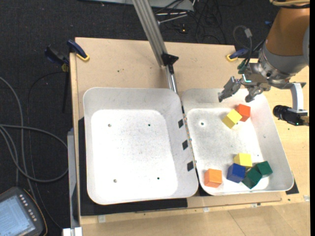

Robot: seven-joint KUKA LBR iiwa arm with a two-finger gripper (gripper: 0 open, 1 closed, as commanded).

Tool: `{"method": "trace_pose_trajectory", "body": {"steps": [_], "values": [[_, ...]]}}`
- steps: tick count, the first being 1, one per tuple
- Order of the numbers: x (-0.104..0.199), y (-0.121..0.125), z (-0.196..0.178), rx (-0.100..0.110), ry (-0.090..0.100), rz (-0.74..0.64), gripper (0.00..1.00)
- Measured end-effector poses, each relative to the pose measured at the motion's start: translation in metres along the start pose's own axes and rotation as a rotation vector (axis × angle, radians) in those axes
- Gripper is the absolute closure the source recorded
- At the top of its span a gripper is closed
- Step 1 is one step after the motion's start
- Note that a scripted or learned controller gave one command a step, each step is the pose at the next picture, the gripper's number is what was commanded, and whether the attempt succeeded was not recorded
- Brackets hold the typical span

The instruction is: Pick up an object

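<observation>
Seven blocks: all lay in the right bin [275, 146], none between the fingers of the end effector [239, 90].
End effector state: its two dark fingers [227, 92] were spread apart with nothing between them, hanging over the far edge of the right bin.
Nearest targets: an orange-red block [243, 112] sat just below and slightly right of the end effector, touching or nearly touching a tilted yellow block [231, 119] directly beneath it.
Farther targets: a second yellow block [243, 159], a blue block [236, 173], two green blocks [257, 173] and an orange block [213, 177] were clustered well below the end effector, near the bin's front wall.
Risk, crowding: the two nearest blocks were so close that a descending finger could land on one and knock the other aside, or close on both.
Risk, tilt: the yellow block lay cornerwise, so flat fingers would likely meet its edges and it might twist out.
Risk, wall: the sloped far rim lay close behind the end effector; a finger could strike it on descent.
Arm pose: the grey wrist with its orange band [290, 23] reached in from the right, the end effector angled down and leftward.
Left bin [130, 141]: well to the left of the end effector on the worktop [123, 63].
</observation>
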State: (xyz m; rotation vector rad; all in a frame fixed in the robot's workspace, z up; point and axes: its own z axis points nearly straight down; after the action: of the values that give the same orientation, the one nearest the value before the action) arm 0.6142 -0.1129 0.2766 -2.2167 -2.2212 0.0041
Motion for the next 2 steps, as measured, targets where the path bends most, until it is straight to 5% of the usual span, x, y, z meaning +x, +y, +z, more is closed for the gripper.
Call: {"method": "trace_pose_trajectory", "body": {"steps": [1,2], "values": [[0.000,0.001,-0.002,-0.004,-0.001,0.000,0.00],[0.005,0.001,0.042,0.000,-0.001,0.002,0.00]]}}
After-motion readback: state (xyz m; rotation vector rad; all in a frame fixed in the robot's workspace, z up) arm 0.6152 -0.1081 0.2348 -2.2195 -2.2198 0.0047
